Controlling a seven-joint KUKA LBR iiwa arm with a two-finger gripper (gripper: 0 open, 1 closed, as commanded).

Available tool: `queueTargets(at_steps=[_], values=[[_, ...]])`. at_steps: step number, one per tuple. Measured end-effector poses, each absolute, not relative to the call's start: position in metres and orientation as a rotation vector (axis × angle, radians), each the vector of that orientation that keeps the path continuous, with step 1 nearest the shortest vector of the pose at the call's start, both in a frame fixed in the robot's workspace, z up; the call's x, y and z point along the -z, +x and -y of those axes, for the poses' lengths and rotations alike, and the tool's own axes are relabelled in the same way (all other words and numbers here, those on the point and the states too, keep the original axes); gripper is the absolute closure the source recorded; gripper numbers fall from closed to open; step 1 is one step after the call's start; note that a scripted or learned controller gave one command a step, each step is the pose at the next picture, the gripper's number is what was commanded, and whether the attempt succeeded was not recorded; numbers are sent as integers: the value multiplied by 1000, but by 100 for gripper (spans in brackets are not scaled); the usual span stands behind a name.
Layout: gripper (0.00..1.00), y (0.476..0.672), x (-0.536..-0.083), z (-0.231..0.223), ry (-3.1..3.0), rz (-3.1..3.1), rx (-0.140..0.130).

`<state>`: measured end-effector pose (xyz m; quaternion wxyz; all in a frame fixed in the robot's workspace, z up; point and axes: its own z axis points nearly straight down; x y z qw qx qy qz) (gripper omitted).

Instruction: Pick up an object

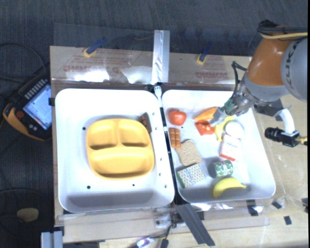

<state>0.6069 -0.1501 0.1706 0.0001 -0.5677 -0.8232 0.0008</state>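
My gripper (223, 113) is low in the right bin (263, 161), at its far middle, hanging from the grey arm with the orange band (268, 61). Its tip is right at an orange wedge (206, 112) and just above a yellow piece (226, 124); I cannot tell whether it touches them. A red block (205, 128) lies just left of the tip. A red tomato (177, 117) sits further left, near the divider.
The right bin also holds a white round lid (234, 130), a white-and-red carton (229, 150), a green can (223, 168), a banana (228, 186), a cracker (188, 151) and a green packet (191, 175). A yellow divided plate (120, 147) lies in the left bin (72, 190).
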Motion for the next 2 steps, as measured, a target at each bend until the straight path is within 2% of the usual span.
queueTargets(at_steps=[1,2], values=[[0,613,-123,189,-1489,2768,-3],[0,593,-95,165,-1086,2950,1]])
